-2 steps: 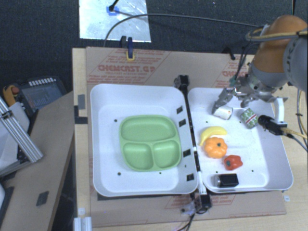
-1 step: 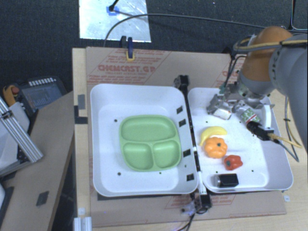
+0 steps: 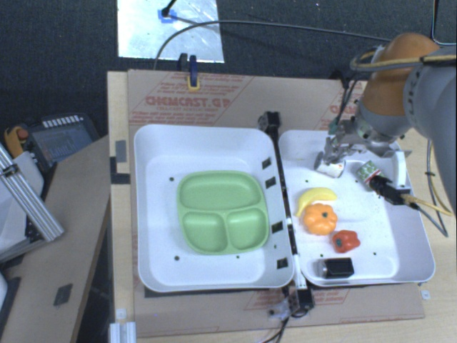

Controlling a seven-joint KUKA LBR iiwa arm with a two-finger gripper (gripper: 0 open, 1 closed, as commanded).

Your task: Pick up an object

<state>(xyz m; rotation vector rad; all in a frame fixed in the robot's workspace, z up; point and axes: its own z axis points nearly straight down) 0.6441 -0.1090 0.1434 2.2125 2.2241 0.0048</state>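
Nearest the viewer, at the front edge of the right bin (image 3: 410, 266), a small black block (image 3: 336, 267) is lying flat. Just behind it a red pepper (image 3: 345, 241) is resting. Behind that, an orange pumpkin (image 3: 320, 219) is sitting against a yellow banana (image 3: 314, 196). These four are clustered toward the bin's centre-left, probably tipped in loosely as pick candidates.

In the left bin (image 3: 153, 191) a green divided tray (image 3: 220, 211) is lying flat in the middle, apart from the toys.

Farther back in the right bin, the claw (image 3: 332, 161) is reaching down near the rear wall, its tip just above or touching a small white object (image 3: 330, 168). Whether it is released or clenched cannot be told; the wrist is hiding the tip. The arm is coming in from the right, likely targeting that white piece because it sits isolated.

Beside it a small green-patterned item (image 3: 367, 171) is lying near the cable.

Both bins are sitting on the counter (image 3: 214, 95).
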